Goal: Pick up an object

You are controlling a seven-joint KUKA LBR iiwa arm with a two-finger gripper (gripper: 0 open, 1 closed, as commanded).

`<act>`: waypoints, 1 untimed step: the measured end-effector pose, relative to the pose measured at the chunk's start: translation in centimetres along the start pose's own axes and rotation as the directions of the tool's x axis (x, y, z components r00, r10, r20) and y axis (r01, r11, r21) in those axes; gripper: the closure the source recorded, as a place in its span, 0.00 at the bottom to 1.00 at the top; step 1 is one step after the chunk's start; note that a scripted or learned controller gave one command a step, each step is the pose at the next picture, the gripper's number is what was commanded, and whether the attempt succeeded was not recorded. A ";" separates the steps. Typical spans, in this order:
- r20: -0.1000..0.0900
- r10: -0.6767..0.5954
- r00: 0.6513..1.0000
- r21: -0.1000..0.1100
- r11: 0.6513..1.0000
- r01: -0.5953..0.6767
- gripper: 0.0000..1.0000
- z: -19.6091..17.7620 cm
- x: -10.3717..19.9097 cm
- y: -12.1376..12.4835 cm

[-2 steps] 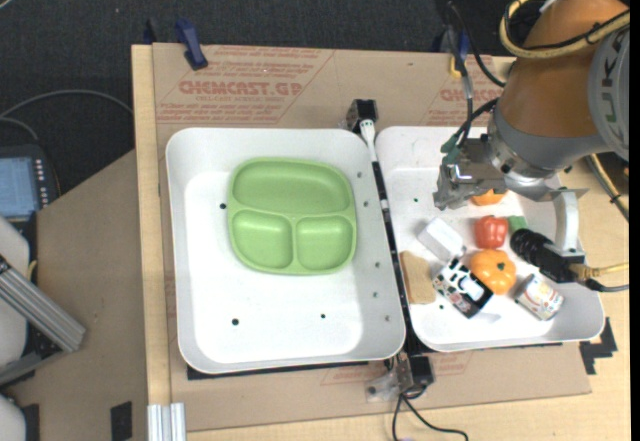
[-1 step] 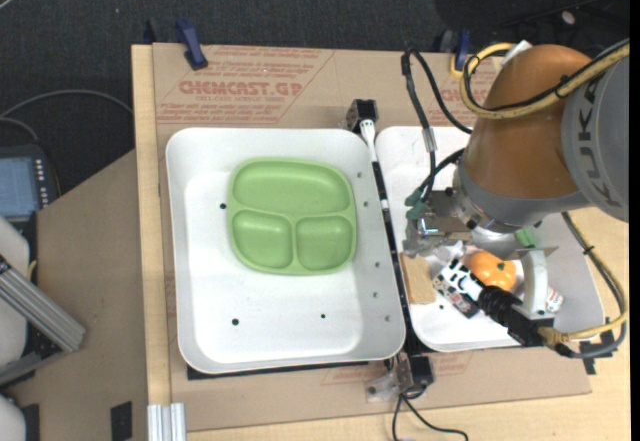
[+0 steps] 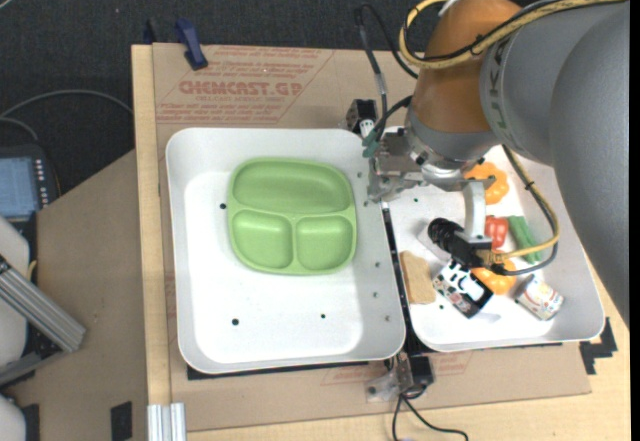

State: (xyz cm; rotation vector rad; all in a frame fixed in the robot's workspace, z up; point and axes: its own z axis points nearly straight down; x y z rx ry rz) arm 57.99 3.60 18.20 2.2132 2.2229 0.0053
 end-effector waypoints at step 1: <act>-0.003 0.000 1.000 -0.001 1.000 0.000 1.00 -8.0 3.7 -1.9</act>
